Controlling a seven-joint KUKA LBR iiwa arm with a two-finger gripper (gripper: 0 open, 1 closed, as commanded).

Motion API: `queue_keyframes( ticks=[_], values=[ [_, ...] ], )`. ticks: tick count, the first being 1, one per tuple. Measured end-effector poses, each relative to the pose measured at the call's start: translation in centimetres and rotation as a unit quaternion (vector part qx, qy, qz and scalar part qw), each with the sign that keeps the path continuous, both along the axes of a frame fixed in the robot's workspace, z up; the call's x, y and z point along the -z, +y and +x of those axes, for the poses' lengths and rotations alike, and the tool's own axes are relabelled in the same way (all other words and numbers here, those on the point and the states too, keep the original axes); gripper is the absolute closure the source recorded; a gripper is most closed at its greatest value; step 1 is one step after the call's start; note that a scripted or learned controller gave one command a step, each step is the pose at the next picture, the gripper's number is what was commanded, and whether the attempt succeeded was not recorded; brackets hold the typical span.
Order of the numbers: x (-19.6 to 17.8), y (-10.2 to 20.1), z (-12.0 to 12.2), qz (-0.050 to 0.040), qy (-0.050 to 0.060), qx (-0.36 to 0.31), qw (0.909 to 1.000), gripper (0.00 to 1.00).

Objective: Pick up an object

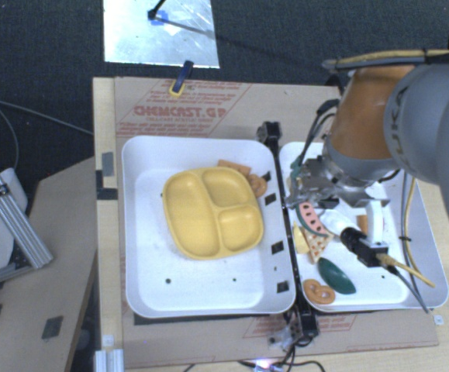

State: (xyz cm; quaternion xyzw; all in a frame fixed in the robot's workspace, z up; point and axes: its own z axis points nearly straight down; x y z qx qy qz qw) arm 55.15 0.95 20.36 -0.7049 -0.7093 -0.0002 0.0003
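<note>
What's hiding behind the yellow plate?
Some brown, cracker-like bits peek out past the far right edge of the yellow plate in the left bin. The plate covers their lower parts, so the rest stays unseen.

- A robotics lab — a test cell, not a home: a grey-and-orange industrial arm (398, 115) reaches over the surface (61, 200).
- 2 white bins (143, 285) sit on a printed cardboard sheet (181, 111).
- Aluminium framing (11, 215) stands at the left edge — loose cables (22, 118) trail over dark carpet (38, 37).
</note>
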Motion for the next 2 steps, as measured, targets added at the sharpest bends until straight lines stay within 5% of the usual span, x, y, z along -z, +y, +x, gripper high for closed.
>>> queue_keyframes(
  ticks=[1, 2],
  values=[
    [-6.8, 0.8, -6.6, 0.0007, -0.002, 0.000, 1.0000, 1.00],
    [-8.9, 5.0, -6.4, 0.0006, -0.002, -0.001, 1.0000, 1.00]
  ],
)
